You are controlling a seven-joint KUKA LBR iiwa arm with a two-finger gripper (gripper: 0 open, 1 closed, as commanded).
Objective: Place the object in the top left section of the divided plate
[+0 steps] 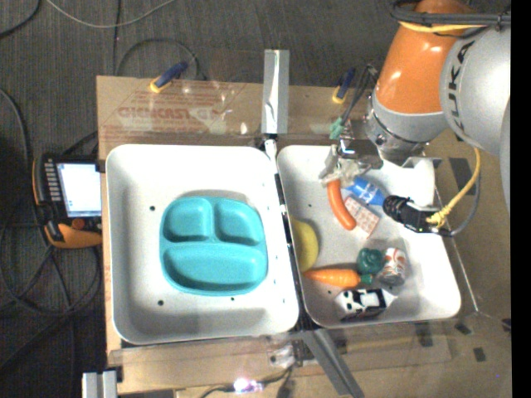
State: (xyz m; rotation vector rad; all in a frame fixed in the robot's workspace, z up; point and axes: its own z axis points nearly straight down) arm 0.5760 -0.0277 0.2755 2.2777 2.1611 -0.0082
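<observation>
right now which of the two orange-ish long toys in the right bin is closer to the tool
The hot dog, lying just below the tool at the bin's upper end. The carrot lies further down, beside the yellow piece.

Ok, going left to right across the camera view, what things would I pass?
Handheld screen → teal divided plate → yellow banana → orange hot dog → soda can

divided plate (212, 244): turquoise | bins (133, 222): white | hot dog (339, 206): orange-red | carrot (333, 278): orange | banana (308, 244): yellow | toy cow (362, 302): black-and-white patches
</observation>
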